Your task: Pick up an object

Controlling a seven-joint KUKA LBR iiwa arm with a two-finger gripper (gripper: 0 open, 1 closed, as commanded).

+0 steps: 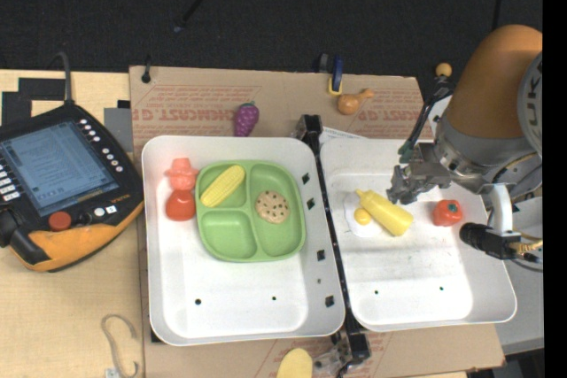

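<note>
In the right bin (425, 297) a yellow mustard bottle (386, 212) lies on its side, with a small yellow piece (362, 216) and a white disc just to its left. A red tomato (447, 211) sits to its right. My gripper (401, 188) hangs low over the bin, right at the bottle's upper right end, between the bottle and the tomato. The left bin (230, 297) holds a green divided plate (251, 212) with a corn cob (221, 184) and a cookie (272, 207), and a red and pink figure (181, 189) beside it.
Behind the bins on the cardboard lie a purple grape bunch (246, 119), an orange pear-like toy (353, 101) and a blue and yellow clip (336, 76). A teach pendant (62, 181) rests at the left. A yellow object (295, 363) lies at the front edge.
</note>
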